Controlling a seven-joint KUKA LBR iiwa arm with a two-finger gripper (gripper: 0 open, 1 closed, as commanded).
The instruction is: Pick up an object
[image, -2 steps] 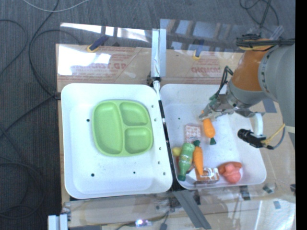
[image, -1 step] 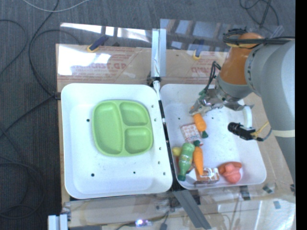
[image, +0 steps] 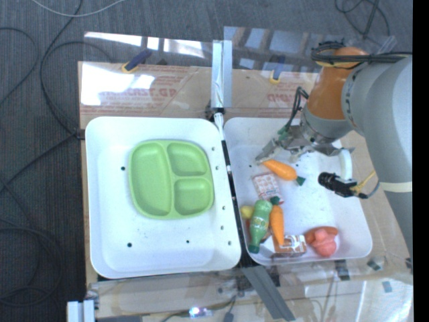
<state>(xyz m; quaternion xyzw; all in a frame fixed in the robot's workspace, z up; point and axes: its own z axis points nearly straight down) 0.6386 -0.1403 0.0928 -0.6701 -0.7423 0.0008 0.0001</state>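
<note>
Two shallow white plastic bins sit side by side on the tabletop. The left bin (image: 100, 200) carries a light green plastic plate with three compartments (image: 171, 178), lying flat near its middle. The right bin (image: 348, 206) holds the loose things. An orange toy carrot with a dark green tip (image: 281, 170) lies in the bin's upper half, just beside a small pink-and-white packet (image: 265, 185). Lower down, a green toy bottle (image: 260, 221) and a second, narrower orange carrot (image: 277, 224) lie side by side, touching, with a small yellow piece (image: 247, 212) at the bottle's left. A brown-and-white carton (image: 290, 245) rests by the near wall, and a red-orange rounded toy (image: 322, 241) lies right of it. The grey arm with an orange band (image: 335, 96) reaches in from the right, and its jaws (image: 281, 145) hang just above the upper carrot. Whether they are apart or together cannot be told, and nothing shows between them.
</note>
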